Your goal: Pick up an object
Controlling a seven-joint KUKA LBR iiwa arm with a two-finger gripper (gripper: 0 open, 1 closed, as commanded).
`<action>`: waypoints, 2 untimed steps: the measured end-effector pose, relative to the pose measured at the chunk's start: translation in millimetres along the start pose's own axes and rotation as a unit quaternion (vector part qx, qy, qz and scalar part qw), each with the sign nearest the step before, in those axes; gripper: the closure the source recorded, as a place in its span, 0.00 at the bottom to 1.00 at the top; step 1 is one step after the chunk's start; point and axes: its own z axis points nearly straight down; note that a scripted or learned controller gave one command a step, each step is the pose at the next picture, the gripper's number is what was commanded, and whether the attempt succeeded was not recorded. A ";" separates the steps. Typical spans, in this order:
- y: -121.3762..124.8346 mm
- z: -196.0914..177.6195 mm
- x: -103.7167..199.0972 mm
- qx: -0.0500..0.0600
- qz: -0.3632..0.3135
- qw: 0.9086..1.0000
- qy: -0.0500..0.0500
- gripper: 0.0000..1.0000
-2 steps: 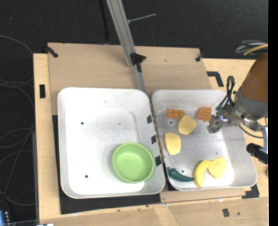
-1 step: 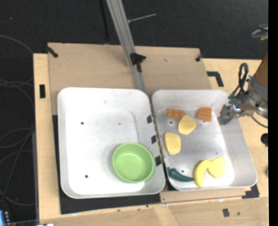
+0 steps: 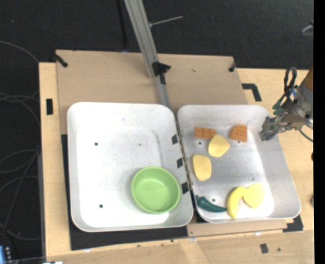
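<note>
The orange block lies just left of the claw, whose grip state is unclear.

Matt white plastic bins sit on a pale wooden bench; a green bowl looks smooth plastic.

A single fixed camera is mounted above the surface and looks down at a slant from moderate distance. Both white bins fit in frame: the left bin toward centre-left, the right bin toward the right edge, where the arm enters.
</note>
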 end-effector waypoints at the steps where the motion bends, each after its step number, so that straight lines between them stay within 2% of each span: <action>1: 20.2 -6.7 44.0 0.001 -0.001 1.000 0.001 1.00; 2: 39.4 -12.5 93.8 0.001 -0.001 1.000 0.001 1.00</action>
